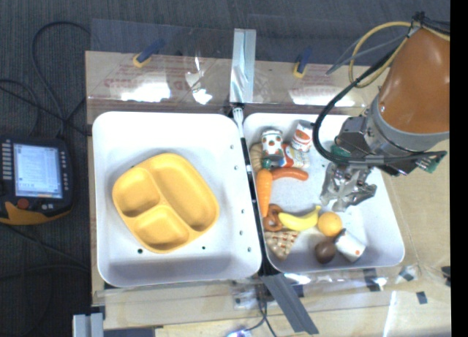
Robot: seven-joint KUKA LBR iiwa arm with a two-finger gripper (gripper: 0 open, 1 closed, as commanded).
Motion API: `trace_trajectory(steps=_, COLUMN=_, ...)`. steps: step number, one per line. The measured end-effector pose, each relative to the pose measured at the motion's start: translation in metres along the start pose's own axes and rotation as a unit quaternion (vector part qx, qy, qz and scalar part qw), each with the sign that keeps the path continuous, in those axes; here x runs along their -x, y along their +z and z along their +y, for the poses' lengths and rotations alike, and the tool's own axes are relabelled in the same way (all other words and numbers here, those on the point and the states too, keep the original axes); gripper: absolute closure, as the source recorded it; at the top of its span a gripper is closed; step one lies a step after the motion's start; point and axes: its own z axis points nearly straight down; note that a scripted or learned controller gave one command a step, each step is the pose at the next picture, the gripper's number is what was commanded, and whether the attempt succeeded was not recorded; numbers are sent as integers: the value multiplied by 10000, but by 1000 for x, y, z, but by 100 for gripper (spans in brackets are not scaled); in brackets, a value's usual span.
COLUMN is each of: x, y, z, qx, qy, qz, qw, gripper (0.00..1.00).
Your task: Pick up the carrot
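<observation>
The carrot [264, 188] lies lengthwise along the left side of the right bin [384, 215], orange, with its tip pointing toward the bin's front. My gripper [344, 195] hangs over the right part of that bin, well to the right of the carrot and just above a banana [298, 219] and an orange fruit [330, 224]. I see nothing held between its fingers.
Around the carrot lie a red sausage [290, 175], two small cans [272, 144] [302, 138], a pretzel [273, 218], a waffle cone [282, 240], a dark plum [325, 251] and a white cup [350, 245]. The left bin [110, 255] holds a yellow divided plate [165, 201].
</observation>
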Motion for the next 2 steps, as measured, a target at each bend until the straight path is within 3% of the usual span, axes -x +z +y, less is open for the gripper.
trace_trajectory(steps=1, x=2, y=-9, z=0, qx=-4, qy=1, qz=-8, qw=10000, gripper=100)
trace_trajectory(steps=2, x=74, y=-1, z=28, qx=6, qy=503, qz=5, qw=9987, gripper=100)
